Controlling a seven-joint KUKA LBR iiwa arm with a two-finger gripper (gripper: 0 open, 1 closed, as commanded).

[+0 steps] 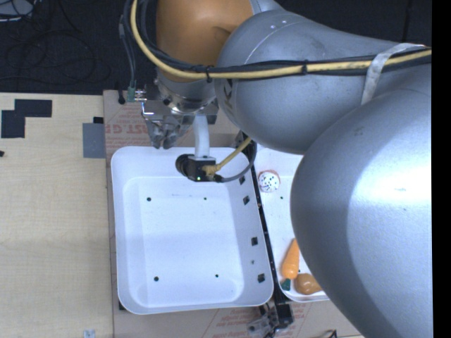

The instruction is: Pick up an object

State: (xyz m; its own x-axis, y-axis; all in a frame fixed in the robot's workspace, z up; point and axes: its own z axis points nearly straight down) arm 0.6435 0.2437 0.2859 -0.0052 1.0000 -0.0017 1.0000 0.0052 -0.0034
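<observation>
Arm: grey KUKA arm with an orange band (pixel 201 16), reaching in from the right and covering much of the right bin.
Gripper: two-finger metal gripper (pixel 163 141), poised over the far rim of the shallow white left bin (pixel 127 259); whether it is wide or narrow cannot be told, and nothing is seen in it.
Objects: orange carrot-shaped piece (pixel 290 259) and a rounded tan-orange piece (pixel 306 284), touching, at the near edge of the shallow white right bin (pixel 282 164); a small white speckled ball (pixel 268 182) lies farther back.
</observation>
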